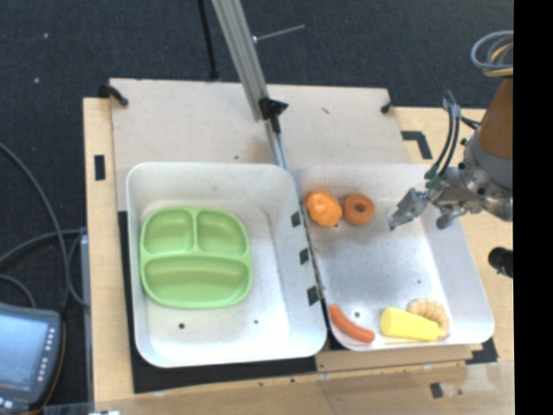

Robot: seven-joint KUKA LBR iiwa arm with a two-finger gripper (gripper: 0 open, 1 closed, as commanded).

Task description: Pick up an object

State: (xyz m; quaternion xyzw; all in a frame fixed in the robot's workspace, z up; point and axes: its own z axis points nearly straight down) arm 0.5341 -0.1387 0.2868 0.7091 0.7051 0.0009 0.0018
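Nothing is picked up yet; the gripper (422, 207) hovers spread and bare at right, near the doughnut (359, 209).

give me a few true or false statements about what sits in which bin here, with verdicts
1. The green divided plate lies in the left bin. True.
2. The donut sits beside the orange fruit. True.
3. The hot dog lies on the green divided plate. False: it lies in the right bin, near its front edge.
4. The gripper holds the yellow piece. False: the yellow piece lies at the bin's front, apart from the gripper.
5. The donut is green. False: it is brown.
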